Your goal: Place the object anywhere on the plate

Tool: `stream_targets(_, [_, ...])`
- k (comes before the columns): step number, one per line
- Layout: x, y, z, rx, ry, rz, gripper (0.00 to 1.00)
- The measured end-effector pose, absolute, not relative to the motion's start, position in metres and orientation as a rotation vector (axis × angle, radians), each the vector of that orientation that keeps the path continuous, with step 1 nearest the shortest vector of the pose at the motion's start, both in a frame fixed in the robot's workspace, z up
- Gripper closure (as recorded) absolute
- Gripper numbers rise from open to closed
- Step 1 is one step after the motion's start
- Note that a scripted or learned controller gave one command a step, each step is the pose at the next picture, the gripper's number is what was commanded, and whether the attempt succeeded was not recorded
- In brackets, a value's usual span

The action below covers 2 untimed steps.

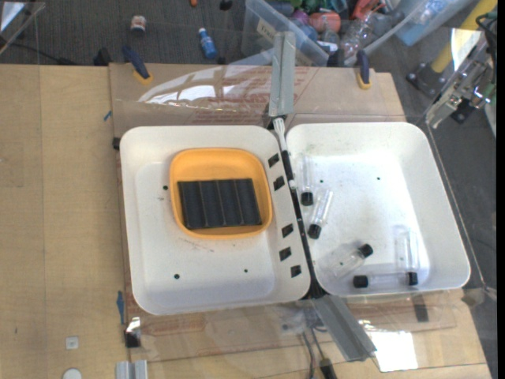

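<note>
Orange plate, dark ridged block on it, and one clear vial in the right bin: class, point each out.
Orange plate [220,159]: camera view, bare rim at top.
Dark ridged block [219,204]: camera view, centre.
Clear vial [319,212]: camera view, mid-body.

Left bin [150,283] and right bin [442,212]: white plastic, smooth, slight sheen. Plate [183,164]: orange plastic, smooth, semi-gloss. Black ribbed block [219,204] on plate: matt. Tubes [319,212] in right bin: clear plastic, glossy, black caps. Bench [47,212]: pale wood, matt. Far tub [347,30]: translucent plastic.
</note>
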<state>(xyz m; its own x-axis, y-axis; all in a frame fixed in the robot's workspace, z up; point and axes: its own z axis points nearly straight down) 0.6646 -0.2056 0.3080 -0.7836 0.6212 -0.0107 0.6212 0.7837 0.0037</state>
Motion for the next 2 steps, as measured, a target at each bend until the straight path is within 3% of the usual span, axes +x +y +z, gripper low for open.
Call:
stream_targets(1, [0.653, -0.208, 0.439, 0.718, 3.046, 0.000, 1.00])
stream_targets(2, [0.646, -0.223, 0.439, 0.153, 3.129, -0.001, 1.00])
